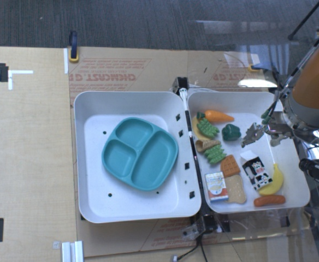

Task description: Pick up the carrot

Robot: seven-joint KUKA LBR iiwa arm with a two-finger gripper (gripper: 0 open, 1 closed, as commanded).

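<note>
Here the tan counter [28, 146] bears two white bins. The carrot [219, 115] lies in the right bin [297, 200]; whether the tool [256, 132] is open cannot be told

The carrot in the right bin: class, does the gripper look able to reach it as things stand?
Probably yes. The carrot lies uncovered at the bin's far edge, only green toy food beside it, and the gripper hangs nearby with open space between.

Single fixed camera, mounted above the bench, looking down at a slant. Both white bins in frame: left bin [88, 146] near centre, right bin [296, 195] just right of it, with dark floor beyond their far side. Moderate distance. Arm [312, 86] enters right of the bins.
</note>
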